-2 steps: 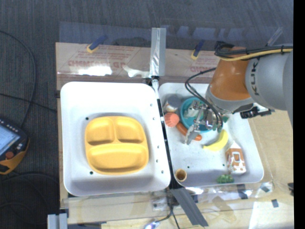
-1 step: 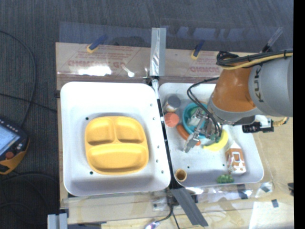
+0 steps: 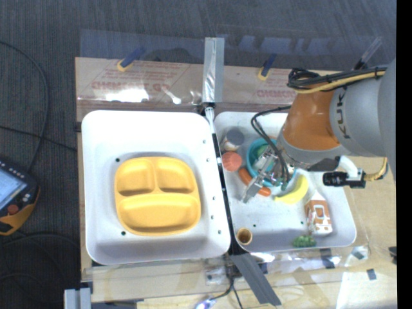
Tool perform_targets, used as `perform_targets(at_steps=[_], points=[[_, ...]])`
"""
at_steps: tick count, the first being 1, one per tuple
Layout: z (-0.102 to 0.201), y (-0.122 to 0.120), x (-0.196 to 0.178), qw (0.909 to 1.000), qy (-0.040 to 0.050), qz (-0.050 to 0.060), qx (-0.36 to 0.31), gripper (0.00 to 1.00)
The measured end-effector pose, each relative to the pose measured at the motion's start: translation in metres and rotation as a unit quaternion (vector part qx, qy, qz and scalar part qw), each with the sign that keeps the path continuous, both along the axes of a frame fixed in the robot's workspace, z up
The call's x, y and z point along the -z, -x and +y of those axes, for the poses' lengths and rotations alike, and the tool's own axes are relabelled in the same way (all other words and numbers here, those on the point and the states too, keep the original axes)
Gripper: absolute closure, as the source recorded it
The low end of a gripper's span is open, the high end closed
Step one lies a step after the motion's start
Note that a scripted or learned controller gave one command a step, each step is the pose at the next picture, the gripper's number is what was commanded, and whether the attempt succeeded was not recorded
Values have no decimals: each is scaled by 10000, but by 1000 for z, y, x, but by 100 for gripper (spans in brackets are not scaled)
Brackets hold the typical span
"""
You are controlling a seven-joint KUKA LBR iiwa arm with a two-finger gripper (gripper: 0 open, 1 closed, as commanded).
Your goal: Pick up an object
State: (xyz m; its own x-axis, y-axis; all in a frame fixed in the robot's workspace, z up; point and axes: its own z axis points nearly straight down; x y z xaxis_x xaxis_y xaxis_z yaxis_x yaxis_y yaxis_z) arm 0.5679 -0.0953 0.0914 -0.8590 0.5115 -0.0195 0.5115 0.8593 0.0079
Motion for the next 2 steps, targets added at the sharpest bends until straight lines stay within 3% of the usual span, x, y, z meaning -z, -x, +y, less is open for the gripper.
perform_targets(at_steps=[1,2], points=[[-1,-3,-12,10000,19,-38,2,100],[54,-15,-91,9993,-3,103,369,100]])
